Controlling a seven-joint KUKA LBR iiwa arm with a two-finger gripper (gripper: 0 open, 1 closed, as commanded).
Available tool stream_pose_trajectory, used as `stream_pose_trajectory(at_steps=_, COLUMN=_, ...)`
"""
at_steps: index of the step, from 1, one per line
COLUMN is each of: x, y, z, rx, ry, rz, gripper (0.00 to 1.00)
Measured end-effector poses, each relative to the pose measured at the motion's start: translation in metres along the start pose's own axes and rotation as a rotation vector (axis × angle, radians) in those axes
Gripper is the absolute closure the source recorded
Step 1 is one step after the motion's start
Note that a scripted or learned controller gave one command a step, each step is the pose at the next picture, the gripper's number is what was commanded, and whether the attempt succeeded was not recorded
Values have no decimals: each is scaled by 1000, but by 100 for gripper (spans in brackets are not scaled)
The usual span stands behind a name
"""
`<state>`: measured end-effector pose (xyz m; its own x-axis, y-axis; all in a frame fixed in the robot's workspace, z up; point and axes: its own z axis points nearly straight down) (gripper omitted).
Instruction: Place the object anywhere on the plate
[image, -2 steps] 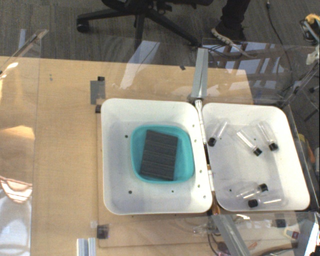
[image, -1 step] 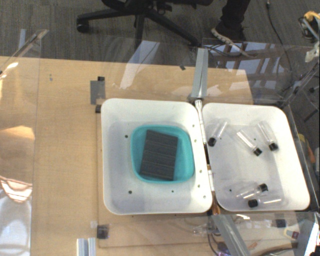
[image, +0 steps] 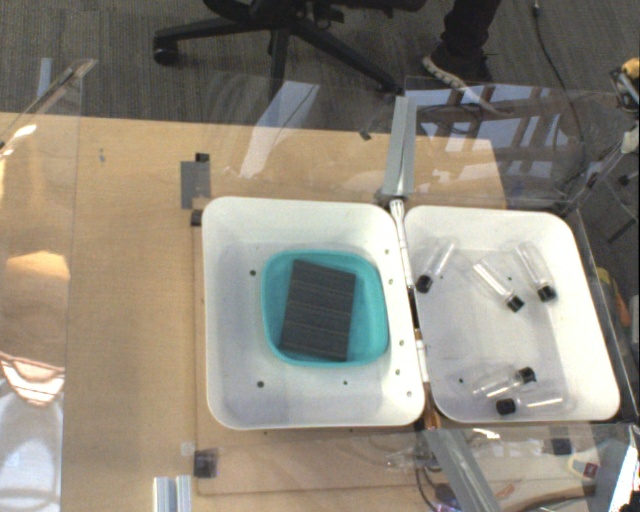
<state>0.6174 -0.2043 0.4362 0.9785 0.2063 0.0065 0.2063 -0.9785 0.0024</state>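
A teal square plate (image: 372, 322) sits in the middle of the left white bin (image: 230, 380). A dark grey ribbed rectangular block (image: 318, 309) lies flat on the plate, slightly tilted, within its rim. The right white bin (image: 570, 330) holds several clear tubes with black caps, among them one near its left wall (image: 434, 268), one in the middle (image: 497, 284) and one at the upper right (image: 533, 272).
More capped tubes (image: 503, 380) lie near the right bin's front edge. A metal divider bar (image: 399, 150) runs back from between the bins. Clear panels stand around the wooden bench. An office chair base (image: 290, 35) and a person's foot (image: 462, 62) are on the floor behind.
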Motion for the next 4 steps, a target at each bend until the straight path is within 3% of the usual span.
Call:
stream_pose_trajectory(at_steps=1, x=-39, y=-8, z=0, rx=1, ry=0, rz=1, gripper=0)
stream_pose_trajectory(at_steps=2, x=36, y=7, z=1, rx=-1, ry=0, rz=-1, gripper=0)
stream_pose_trajectory(at_steps=3, x=-3, y=0, z=0, rx=-1, ry=0, rz=1, gripper=0)
stream_pose_trajectory(at_steps=4, x=46, y=9, z=1, rx=-2, ry=2, rz=-1, gripper=0)
